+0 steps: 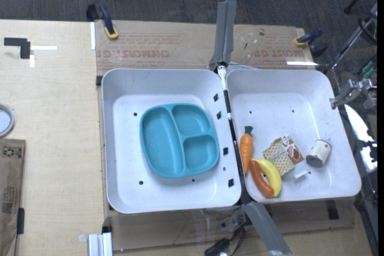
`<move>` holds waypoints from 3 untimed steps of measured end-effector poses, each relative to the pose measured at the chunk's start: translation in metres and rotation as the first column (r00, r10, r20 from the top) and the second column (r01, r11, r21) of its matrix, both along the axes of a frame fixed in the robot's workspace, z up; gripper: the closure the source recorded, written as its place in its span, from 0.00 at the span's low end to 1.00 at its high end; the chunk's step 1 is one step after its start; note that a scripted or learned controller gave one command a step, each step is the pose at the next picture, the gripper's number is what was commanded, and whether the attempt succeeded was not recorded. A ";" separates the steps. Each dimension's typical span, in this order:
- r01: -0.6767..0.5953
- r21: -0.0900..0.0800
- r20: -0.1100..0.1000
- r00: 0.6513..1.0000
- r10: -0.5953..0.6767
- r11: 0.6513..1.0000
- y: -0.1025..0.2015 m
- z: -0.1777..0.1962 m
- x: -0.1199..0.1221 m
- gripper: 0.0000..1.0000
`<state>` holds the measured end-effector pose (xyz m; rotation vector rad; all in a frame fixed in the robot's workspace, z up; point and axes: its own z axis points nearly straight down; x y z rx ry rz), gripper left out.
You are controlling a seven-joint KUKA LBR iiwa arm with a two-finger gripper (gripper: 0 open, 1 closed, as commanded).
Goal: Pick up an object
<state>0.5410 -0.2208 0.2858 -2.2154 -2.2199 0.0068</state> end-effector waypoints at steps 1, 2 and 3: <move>-0.278 0.002 0.002 0.961 0.278 0.961 0.000 -0.146 -0.022 0.00; -0.241 0.000 0.003 0.970 0.241 0.970 0.016 -0.186 0.001 0.00; -0.384 0.001 0.004 0.923 0.384 0.923 0.033 -0.178 -0.004 0.00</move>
